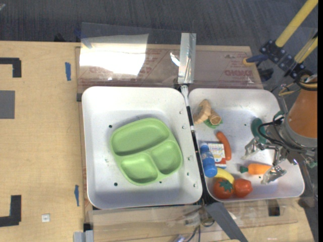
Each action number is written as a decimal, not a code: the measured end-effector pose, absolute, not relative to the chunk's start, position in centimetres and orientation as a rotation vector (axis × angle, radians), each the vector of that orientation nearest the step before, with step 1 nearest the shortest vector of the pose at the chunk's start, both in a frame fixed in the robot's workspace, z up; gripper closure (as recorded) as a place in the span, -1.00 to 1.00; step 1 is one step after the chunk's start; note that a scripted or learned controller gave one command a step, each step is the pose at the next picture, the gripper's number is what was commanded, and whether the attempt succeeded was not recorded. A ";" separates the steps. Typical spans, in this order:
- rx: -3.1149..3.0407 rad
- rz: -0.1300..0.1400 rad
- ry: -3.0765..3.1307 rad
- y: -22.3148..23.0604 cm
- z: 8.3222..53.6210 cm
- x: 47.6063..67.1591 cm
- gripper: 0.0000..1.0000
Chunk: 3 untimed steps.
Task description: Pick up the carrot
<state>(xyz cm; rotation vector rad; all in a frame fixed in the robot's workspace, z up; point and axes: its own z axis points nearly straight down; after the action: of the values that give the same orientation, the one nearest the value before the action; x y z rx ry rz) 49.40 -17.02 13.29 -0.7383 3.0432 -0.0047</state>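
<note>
Gripper (267,161) jaws spread open astride the carrot (258,169) (not clamped), in the right bin (237,105).

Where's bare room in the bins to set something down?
Left bin: bare white all around the green plate, widest along its far edge. Right bin: bare far strip behind the ginger, plus a patch between sausage and pincer. Crowded near the front: bottle, banana, tomatoes, carrot.

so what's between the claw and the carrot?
Nothing: in the camera view the claw straddles the carrot, its fingers on either side, no object intervening.
</note>
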 end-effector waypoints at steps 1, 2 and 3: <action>-0.836 -0.006 3.018 -19.8 9.0 49.0 -1.00; -1.366 -0.018 2.813 -17.8 9.1 49.4 -1.00; -1.468 -0.016 2.761 -17.8 9.0 48.9 -1.00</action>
<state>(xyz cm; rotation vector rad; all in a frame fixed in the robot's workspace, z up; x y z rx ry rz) 48.86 -17.84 9.04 -1.4679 2.7613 -0.0156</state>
